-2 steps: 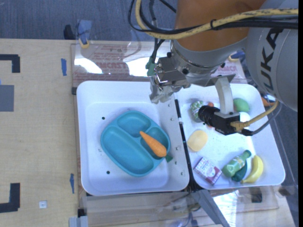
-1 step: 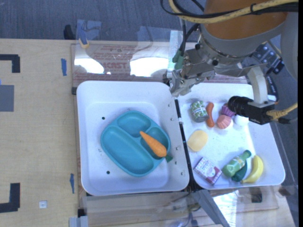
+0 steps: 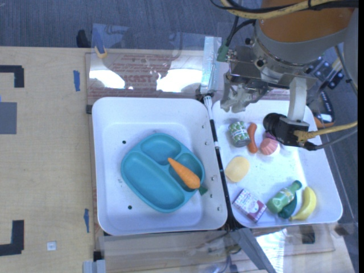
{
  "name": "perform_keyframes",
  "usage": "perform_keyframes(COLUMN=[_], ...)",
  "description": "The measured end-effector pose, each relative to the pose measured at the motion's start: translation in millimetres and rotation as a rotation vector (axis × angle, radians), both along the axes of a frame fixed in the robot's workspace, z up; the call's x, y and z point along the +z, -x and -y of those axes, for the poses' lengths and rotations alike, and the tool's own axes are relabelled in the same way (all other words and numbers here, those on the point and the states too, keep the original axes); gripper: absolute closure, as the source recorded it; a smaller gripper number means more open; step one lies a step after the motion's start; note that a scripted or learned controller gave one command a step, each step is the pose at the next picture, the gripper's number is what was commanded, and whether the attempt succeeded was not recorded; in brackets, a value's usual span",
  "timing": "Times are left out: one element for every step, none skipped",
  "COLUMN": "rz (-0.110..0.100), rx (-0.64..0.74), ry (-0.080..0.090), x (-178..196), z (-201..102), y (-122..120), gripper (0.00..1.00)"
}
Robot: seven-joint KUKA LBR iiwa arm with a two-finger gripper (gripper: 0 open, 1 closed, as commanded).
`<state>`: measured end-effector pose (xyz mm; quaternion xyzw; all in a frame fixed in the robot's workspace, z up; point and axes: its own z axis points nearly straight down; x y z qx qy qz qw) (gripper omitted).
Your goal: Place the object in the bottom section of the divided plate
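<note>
An orange carrot (image 3: 185,174) with a green stem end lies slantwise on the blue divided plate (image 3: 149,181) in the left bin (image 3: 108,152). It rests over the plate's right-hand small section, and its stem end reaches the plate's lower right rim. The plate's large section toward the view's bottom left is bare. My gripper (image 3: 239,100) hangs over the top left corner of the right bin (image 3: 324,169), well apart from the carrot and plate. I see nothing in it.
The right bin holds a green ball (image 3: 238,132), a small orange piece (image 3: 252,138), a pink item (image 3: 269,147), a yellow lump (image 3: 237,168), a pink-and-white box (image 3: 249,205), a green bottle (image 3: 284,198) and a banana (image 3: 307,203). A ridge separates the bins.
</note>
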<state>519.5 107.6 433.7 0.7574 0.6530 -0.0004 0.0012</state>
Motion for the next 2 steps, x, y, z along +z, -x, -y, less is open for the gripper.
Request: perform_keyframes(rz=[0.000, -0.004], rx=[-0.285, -0.617], ry=[0.000, 0.001], x=[0, 0], z=[21, 50], y=[-5, 4], gripper=[1.00, 1.00])
